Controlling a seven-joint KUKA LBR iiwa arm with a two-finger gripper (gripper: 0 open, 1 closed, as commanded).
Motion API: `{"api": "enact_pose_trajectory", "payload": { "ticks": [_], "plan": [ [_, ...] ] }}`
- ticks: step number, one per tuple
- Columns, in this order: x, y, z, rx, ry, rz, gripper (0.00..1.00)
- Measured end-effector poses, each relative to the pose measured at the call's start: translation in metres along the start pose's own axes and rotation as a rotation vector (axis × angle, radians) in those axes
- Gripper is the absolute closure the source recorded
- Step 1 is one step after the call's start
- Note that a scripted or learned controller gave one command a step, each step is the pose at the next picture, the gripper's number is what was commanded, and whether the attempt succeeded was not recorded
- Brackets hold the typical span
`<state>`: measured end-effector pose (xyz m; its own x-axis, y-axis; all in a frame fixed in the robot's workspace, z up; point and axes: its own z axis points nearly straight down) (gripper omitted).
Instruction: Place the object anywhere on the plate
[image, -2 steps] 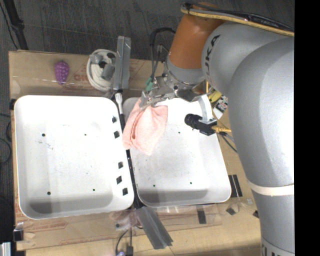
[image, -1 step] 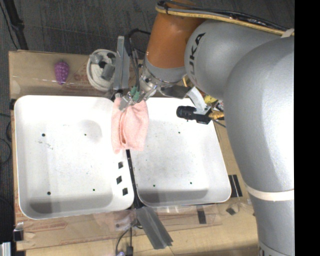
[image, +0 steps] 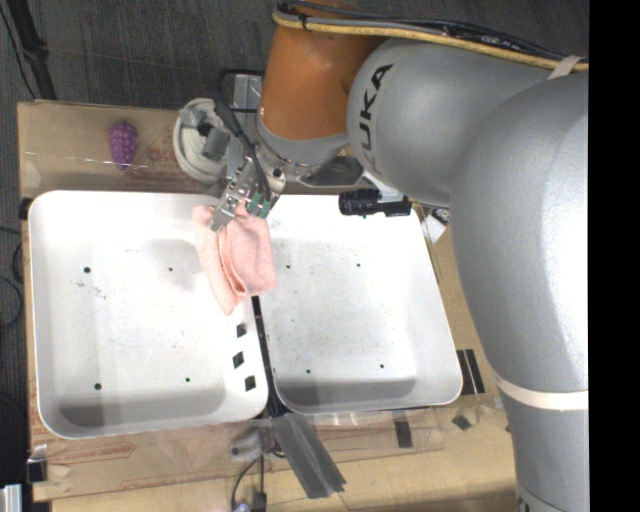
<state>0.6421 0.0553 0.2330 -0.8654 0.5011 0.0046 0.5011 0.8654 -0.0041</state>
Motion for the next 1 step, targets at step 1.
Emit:
{"api": "enact_pose_trajectory", "payload": {
  "ticks": [1],
  "plan": [
    [0.0346, 0.0358, 0.0020, 0.000, 0.000, -0.403, 1.00]
  ]
}}
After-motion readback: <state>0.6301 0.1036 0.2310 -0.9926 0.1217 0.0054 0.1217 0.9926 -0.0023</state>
